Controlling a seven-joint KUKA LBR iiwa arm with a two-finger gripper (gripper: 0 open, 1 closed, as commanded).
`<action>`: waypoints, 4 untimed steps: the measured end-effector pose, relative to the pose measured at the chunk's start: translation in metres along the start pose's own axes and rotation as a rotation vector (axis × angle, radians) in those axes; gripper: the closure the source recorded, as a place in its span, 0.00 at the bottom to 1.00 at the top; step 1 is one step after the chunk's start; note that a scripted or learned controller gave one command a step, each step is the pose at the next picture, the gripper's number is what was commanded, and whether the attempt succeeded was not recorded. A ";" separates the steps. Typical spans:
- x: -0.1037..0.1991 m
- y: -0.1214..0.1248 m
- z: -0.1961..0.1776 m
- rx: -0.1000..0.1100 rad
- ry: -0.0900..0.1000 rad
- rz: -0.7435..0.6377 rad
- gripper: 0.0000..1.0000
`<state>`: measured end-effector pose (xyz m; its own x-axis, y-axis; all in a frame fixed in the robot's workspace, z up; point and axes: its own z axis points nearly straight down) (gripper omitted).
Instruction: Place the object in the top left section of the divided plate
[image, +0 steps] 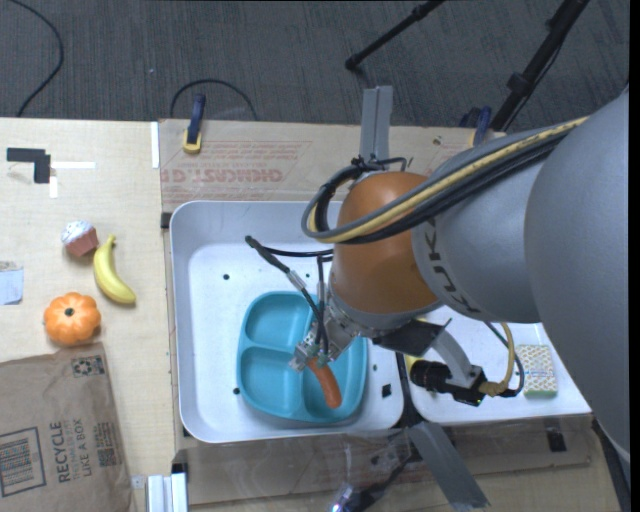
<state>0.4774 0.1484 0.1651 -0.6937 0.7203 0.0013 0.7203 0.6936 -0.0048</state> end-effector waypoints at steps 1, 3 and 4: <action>-0.042 0.023 0.044 -0.010 -0.007 -0.231 1.00; -0.054 -0.012 -0.073 -0.004 -0.003 -0.273 1.00; 0.009 0.029 -0.067 -0.003 -0.002 -0.349 1.00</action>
<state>0.4919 0.1752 0.2322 -0.8981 0.4399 0.0001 0.4399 0.8981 -0.0017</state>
